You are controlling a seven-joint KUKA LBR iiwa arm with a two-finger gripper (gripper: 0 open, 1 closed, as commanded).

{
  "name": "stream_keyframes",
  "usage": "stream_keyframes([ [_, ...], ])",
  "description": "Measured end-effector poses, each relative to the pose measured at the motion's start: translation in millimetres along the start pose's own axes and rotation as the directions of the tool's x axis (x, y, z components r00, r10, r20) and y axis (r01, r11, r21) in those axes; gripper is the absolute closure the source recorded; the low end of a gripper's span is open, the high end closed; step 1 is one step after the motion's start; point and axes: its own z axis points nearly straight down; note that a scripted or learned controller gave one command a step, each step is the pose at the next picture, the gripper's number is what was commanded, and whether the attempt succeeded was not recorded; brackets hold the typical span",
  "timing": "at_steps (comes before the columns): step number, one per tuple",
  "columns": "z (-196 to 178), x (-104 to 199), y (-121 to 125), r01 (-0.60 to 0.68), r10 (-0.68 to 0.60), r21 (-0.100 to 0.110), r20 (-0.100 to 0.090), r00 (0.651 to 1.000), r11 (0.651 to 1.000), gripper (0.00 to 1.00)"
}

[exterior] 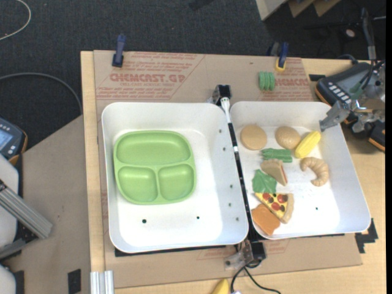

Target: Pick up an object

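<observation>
Currently end effector [326,121] sits at right bin's [352,182] upper right rim, finger state indiscernible. Yellow corn [307,143] lies just beside it, down-left, inside that bin near croissant [316,169].

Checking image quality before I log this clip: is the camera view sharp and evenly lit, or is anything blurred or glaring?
Camera view: lighting is soft and even, with faint shadows under the toy food in the right bin; the green tray and corn cob read sharply; the gripper at the right edge looks slightly blurred, so its fine detail is unclear; no strong glare on the left bin.
</observation>
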Motion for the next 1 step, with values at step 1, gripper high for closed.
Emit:
stream_keyframes([
  [1, -11.1, -0.1, 0.8, 0.001, -0.001, -0.004, 0.001, 1.0, 1.0, 1.0],
])
